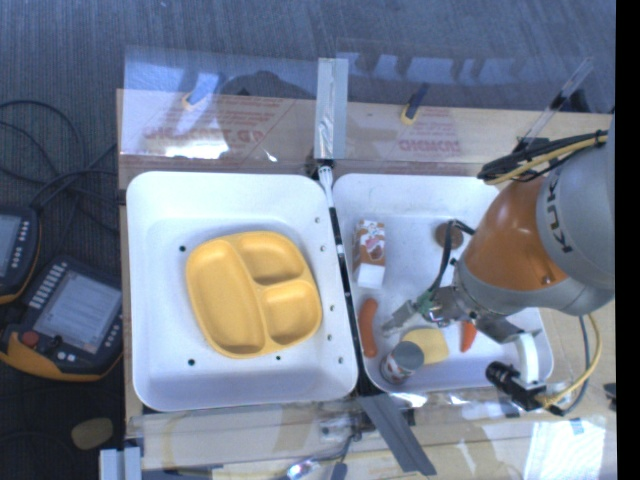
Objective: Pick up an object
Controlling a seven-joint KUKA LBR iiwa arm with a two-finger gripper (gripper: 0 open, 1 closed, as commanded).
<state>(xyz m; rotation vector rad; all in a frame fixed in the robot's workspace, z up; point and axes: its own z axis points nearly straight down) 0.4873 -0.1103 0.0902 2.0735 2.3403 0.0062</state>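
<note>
My gripper (418,311) hangs low over the middle of the right bin (400,200), below the arm's orange band. Just left of it lies a red-orange sausage-shaped piece (368,326). In front of it stand a small grey can (403,360) and a pale yellow block (430,345). A small orange carrot-like piece (467,337) lies to its right. Further back sit a brown and white packet (371,240) and a dark round spoon-like item (447,233). Nothing is visibly held.
The left bin (160,208) holds a yellow divided plate (253,291). The arm's grey body covers the right bin's right side. A divider ridge (340,268) runs between the bins. Pendants and cables lie off the bench at far left.
</note>
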